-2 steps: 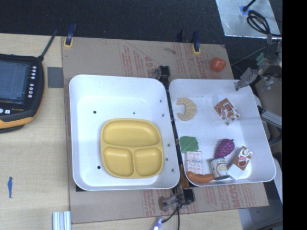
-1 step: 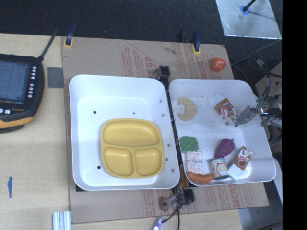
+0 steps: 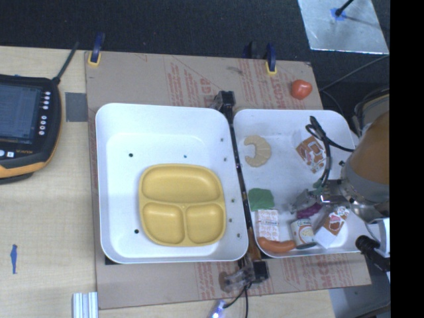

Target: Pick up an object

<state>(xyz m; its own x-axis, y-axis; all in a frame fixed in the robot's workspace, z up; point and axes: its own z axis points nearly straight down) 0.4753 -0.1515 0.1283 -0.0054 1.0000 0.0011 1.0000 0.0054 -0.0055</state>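
Your candidates for picking sit in the right bin (image 3: pixel 278 121). Most crowd its near corner: a red-and-white packet (image 3: pixel 267 224), a hot dog (image 3: pixel 276 246) against the near wall, a small jar (image 3: pixel 303 232) just beside it, and a purple item (image 3: pixel 308 211) behind the jar. A green block (image 3: pixel 260 198) lies just above the packet. Standing apart, a tan crescent-shaped cookie (image 3: pixel 257 151) rests in open floor toward the far side, and a brown-and-white wrapper (image 3: pixel 311 152) lies near the far right corner.

The end effector (image 3: pixel 317 201) hangs over the crowded corner, close to the purple item and the jar. You cannot tell from this view whether it is open or closed, and nothing can be made out in its grip. My reading is that the arm (image 3: pixel 371 164) is lined up for a try in the clutter, where neighbours touching each other may spoil a clean grasp; the lone cookie looks the easier target.

Further out, the left bin (image 3: pixel 112 121) carries a yellow divided tray (image 3: pixel 182 204), likely kept apart as a drop side. A red ball (image 3: pixel 301 89) sits on the cardboard (image 3: pixel 192 78) beyond the bins, and a pendant (image 3: pixel 26 124) rests on the desk (image 3: pixel 40 244) at left.
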